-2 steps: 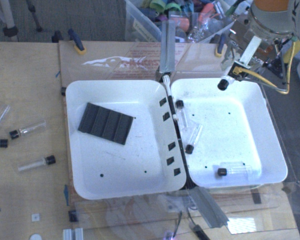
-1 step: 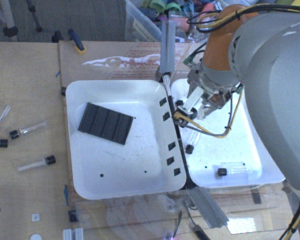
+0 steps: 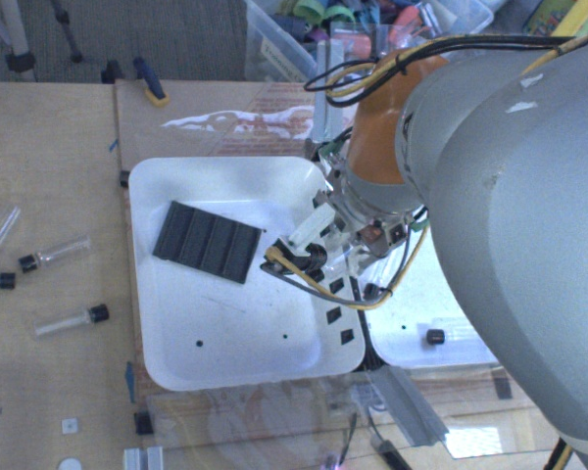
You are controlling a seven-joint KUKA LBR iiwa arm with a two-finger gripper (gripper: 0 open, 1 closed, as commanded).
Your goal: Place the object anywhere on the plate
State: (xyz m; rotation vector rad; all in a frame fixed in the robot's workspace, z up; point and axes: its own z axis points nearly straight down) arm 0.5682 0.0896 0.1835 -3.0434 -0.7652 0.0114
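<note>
from my console i see the grey arm (image 3: 514,174) reaching in from the right, its orange band (image 3: 377,135) over the seam between the two bins. the gripper (image 3: 341,262) hangs low over the right edge of the left bin (image 3: 176,360), wrapped in cables, and i cannot tell whether it is released or clenched; i see nothing grasped in it.

the black ridged plate (image 3: 208,242) lies flat in the upper left part of the left bin, turned at a slant and well clear of the gripper. the capped vial (image 3: 435,337), clear with a black cap, lies on its side in the right bin (image 3: 421,306), near the front, apart from the plate and the gripper.

out on the bench to the left lie more vials (image 3: 57,254). a clear tub (image 3: 274,27) of coloured bits stands behind the bins.
</note>
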